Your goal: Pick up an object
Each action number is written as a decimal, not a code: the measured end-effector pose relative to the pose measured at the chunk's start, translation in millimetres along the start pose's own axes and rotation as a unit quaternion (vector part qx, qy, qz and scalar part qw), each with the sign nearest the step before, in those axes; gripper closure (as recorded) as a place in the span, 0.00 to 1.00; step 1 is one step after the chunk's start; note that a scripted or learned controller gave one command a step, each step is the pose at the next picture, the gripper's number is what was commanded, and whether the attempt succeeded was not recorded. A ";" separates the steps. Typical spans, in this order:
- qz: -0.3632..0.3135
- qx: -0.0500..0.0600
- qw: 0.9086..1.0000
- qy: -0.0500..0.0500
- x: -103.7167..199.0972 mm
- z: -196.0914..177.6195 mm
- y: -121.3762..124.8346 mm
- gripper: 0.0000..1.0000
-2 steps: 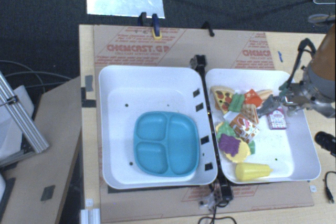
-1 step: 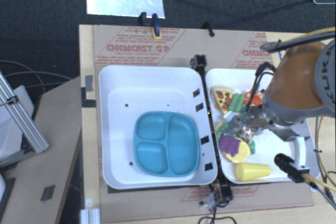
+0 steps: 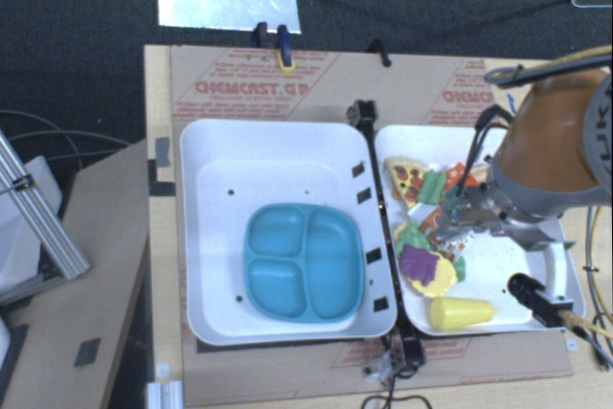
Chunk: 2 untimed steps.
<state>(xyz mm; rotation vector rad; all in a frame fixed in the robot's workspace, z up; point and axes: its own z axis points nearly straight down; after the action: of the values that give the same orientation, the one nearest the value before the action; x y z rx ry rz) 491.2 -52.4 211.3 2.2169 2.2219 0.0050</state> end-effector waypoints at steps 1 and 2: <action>-0.006 -0.001 1.000 0.002 105.6 -17.2 28.9 1.00; 0.001 0.003 1.000 0.000 101.8 29.2 26.4 1.00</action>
<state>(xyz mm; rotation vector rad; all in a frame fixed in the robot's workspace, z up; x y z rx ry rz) 517.5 49.4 182.2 2.2223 2.2236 -0.0023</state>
